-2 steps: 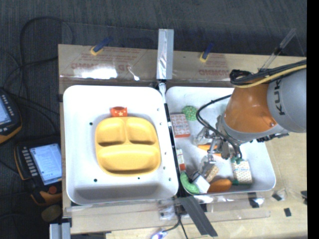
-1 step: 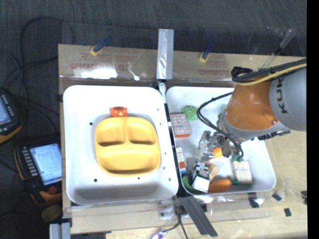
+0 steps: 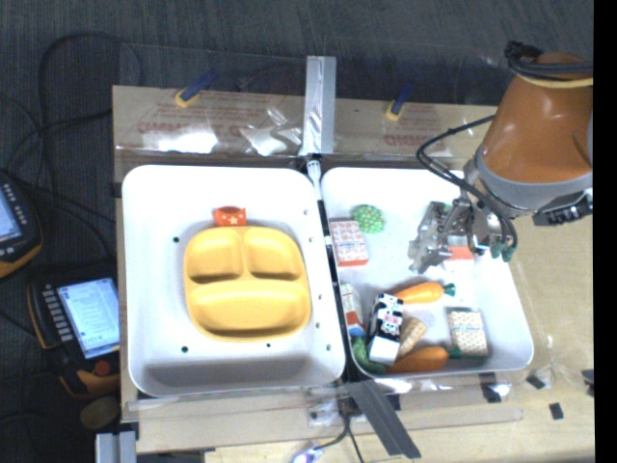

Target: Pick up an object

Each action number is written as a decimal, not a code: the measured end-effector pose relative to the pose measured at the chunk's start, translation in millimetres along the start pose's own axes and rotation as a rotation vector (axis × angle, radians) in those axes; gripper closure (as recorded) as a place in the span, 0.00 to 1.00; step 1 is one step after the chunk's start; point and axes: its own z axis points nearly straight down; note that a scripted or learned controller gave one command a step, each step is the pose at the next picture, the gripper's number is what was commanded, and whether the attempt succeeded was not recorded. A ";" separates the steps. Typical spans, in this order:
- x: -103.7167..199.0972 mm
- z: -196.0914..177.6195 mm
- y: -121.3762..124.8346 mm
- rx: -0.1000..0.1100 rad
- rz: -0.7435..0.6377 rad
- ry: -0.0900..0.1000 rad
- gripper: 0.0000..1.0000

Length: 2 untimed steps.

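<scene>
While the left bin (image 3: 145, 258) carries a yellow divided tray (image 3: 247, 283) with a small red piece (image 3: 229, 216) touching its far edge, every likely pick lies in the right bin (image 3: 511, 297). Along that bin's left wall rests a small red-and-white packet (image 3: 348, 242), with a green knobbly ball (image 3: 368, 219) just beside it toward the back. Nearer the front is a cluster: a black-and-white cow figure (image 3: 388, 322), an orange carrot (image 3: 420, 293), a brown roll-shaped toy (image 3: 420, 359) and a small printed box (image 3: 468, 332).

The carrot looks the fairest target. It is probably a light, stiff plastic toy, smooth enough to slip, so a grasp across its thick middle would hold better than one near the tip. Its long axis runs nearly left to right, the narrow end toward the cow figure and the leafy end pointing right.

The gripper (image 3: 445, 239) hangs over the bin's back half, above and apart from the carrot. At this slant its metal parts blur together, so whether the jaws are spread or closed cannot be told; nothing is seen between them.
</scene>
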 end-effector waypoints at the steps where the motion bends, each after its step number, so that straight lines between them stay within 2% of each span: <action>1: 0.1 0.1 0.0 0.000 0.000 0.001 0.00; 2: 41.8 126.4 -7.4 0.001 -0.238 0.005 0.00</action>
